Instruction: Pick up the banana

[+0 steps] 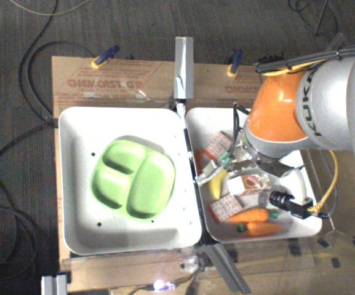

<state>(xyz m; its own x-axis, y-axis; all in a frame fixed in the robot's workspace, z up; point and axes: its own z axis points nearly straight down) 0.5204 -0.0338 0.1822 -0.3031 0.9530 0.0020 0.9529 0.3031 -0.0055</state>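
The banana (217, 185) is a short yellow piece lying in the left part of the right bin (312, 225), among other food items. My gripper (221, 165) hangs from the big grey and orange arm directly over the banana's upper end, very close to it or touching it. The arm's body hides the middle and the back of the right bin. Nothing can be seen lifted off the bin floor.
Two orange carrots (255, 216) lie at the right bin's front, beside a red and white box (226, 207). Another such box (217, 144) lies behind the gripper. A green compartment plate (134, 178) sits in the left bin (72, 140).
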